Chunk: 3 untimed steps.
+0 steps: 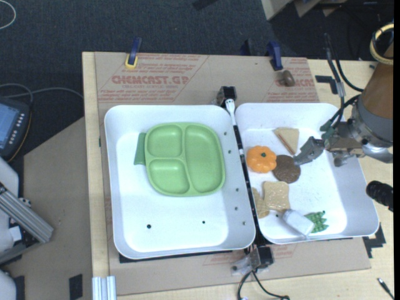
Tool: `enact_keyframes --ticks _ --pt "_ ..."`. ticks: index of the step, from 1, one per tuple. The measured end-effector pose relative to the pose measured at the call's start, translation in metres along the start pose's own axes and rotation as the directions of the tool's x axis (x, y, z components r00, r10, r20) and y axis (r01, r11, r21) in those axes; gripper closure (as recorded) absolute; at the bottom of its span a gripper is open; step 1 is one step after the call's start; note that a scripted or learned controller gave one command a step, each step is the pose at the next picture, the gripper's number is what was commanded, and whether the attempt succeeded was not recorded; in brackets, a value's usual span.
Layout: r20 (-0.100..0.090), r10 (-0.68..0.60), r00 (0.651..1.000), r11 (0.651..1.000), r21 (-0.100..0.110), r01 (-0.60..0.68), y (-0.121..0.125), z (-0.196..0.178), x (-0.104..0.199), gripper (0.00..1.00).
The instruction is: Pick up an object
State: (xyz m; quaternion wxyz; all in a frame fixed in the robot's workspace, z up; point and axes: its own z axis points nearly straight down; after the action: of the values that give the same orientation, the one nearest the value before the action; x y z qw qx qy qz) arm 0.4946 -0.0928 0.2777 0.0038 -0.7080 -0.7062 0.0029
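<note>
Overhead, pincer [307,150] hovering at three o'clock of right bin [356,199], grip unreadable; beside round brown disc [287,169]; bare white floor at four o'clock.

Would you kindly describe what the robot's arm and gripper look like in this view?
The arm enters from the right: a rounded grey metal wrist below a broad orange-brown band. Thin black cables loop along it. The gripper is a dull grey metal assembly tapering into slim, dark-tipped fingers.
</note>
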Motion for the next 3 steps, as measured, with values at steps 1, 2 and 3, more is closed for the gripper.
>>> enact_keyframes --ticks 1,2,3 --pt "0.001 -0.002 1.000 1.000 -0.009 0.002 0.002 -0.004 0.000 0.00" --pt "-0.001 -0.002 1.000 1.000 -0.002 0.002 -0.005 0.047 0.008 0.00" --pt "-0.001 -0.002 1.000 1.000 -0.002 0.002 -0.006 0.090 0.009 0.00"
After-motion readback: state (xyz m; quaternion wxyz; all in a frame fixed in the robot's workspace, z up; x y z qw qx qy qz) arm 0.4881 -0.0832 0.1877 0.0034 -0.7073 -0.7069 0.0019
